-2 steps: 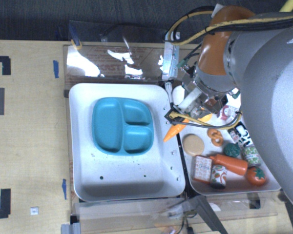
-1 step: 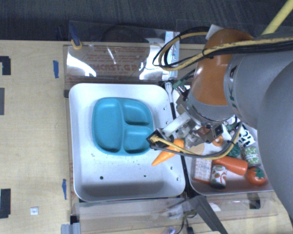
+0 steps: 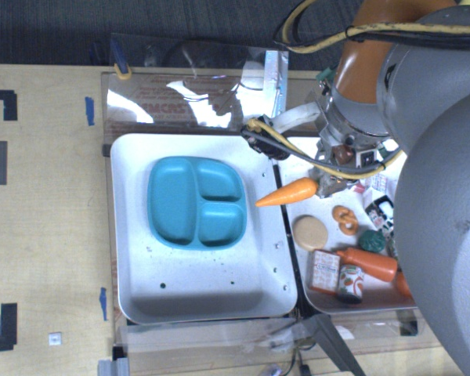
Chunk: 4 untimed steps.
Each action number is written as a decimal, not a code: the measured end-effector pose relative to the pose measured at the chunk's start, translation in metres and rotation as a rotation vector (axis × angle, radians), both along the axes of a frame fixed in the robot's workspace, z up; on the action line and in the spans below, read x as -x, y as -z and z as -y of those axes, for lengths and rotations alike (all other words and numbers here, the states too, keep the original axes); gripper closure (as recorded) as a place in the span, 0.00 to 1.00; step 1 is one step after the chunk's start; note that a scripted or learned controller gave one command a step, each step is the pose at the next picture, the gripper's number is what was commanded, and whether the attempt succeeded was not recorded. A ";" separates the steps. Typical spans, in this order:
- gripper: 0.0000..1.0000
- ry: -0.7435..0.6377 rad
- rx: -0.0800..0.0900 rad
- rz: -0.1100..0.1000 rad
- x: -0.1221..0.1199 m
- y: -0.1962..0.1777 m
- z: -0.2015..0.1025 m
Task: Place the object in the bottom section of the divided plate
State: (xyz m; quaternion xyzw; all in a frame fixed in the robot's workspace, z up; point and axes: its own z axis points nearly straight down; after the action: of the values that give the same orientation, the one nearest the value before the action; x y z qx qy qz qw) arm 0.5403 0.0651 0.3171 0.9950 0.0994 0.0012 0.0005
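Grey arm (image 3: 446, 210) looms nearest; orange plastic carrot (image 3: 287, 193) is clenched at its thick end by the gripper (image 3: 327, 185), carried toward the blue divided plate (image 3: 196, 202).

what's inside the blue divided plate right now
Nothing lies in the blue divided plate: all its sections show bare blue. The carrot hangs at the gripper, over the rim between the two bins, not over the plate. Nothing covers the plate.

Bright overhead light, white glare on the clear panel (image 3: 196, 92), mild softness throughout.
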 end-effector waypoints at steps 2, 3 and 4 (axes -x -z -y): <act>1.00 -0.036 0.000 -0.018 0.064 0.126 -0.005; 1.00 -0.001 -0.001 0.000 -0.107 0.068 -0.028; 1.00 -0.005 -0.002 0.001 -0.085 0.050 -0.052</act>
State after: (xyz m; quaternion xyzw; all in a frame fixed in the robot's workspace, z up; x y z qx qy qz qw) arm 0.6255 0.1173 0.2670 0.9948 0.1017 0.0018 -0.0005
